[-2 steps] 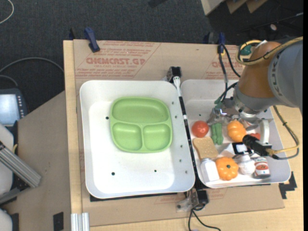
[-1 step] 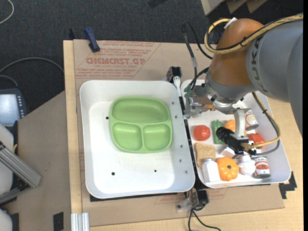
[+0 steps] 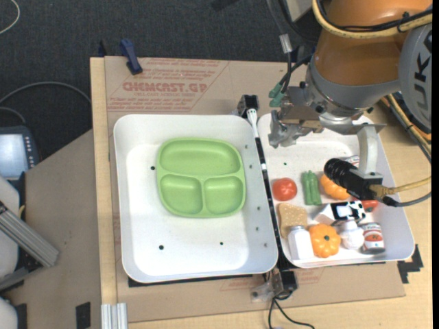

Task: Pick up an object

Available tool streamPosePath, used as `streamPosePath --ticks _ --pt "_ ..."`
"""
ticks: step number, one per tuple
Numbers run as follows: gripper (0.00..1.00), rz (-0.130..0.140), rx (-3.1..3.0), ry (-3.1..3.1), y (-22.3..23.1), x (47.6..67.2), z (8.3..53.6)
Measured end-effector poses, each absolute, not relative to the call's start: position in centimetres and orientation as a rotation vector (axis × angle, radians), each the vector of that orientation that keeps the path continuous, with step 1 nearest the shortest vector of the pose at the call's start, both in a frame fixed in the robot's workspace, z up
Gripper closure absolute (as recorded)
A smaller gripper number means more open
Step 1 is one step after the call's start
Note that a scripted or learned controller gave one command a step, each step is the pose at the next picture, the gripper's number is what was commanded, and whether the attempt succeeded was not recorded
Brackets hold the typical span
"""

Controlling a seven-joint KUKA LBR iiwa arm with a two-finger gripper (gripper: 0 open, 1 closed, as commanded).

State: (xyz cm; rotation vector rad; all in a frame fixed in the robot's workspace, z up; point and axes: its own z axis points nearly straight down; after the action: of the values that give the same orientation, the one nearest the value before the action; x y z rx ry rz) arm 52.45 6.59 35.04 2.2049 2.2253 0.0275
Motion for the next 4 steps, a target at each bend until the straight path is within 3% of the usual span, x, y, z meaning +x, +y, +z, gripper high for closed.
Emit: streamPosePath --ticks 1,2,4 --pt "1.00 0.011 2.213 2.226 9.2 47.8 39.3" --pt "1.00 0.009 2.211 2.230 15.9 47.9 41.8" --pt "1.00 0.008 2.214 2.223 15.6 48.0 43.8"
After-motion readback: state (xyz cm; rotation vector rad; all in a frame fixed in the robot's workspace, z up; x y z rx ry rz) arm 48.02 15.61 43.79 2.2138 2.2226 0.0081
